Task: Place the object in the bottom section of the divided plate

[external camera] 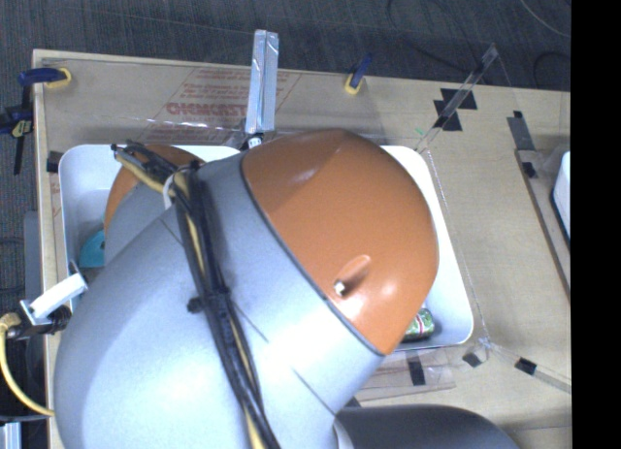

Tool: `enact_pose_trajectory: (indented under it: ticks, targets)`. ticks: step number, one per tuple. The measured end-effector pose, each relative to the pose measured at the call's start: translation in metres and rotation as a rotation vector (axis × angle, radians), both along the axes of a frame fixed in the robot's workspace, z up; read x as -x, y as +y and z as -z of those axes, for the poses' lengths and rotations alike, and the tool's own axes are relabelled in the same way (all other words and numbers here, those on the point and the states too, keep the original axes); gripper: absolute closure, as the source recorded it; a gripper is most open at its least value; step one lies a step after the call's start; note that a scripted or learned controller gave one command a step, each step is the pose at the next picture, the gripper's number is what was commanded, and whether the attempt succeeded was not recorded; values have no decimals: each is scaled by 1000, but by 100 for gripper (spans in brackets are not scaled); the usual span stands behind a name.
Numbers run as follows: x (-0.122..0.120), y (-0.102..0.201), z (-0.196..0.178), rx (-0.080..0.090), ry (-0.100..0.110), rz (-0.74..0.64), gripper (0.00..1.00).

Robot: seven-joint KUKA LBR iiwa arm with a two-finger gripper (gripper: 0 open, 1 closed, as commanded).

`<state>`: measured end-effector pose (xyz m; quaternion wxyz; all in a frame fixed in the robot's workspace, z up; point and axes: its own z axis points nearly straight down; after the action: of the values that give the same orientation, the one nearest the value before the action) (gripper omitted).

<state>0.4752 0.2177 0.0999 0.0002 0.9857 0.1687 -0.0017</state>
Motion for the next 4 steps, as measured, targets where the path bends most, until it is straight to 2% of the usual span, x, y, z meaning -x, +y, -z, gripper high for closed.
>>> enact_pose_trajectory:
  ticks: [1,2,3,4]
  targets:
    - [0,4,8,-9,0,-587,100]
    - [0,2,-102,-4,2,-485,100]
    - [-1,-1,2,-1,0,-23,100]
    - [1,1,9,-3,4,-218,100]
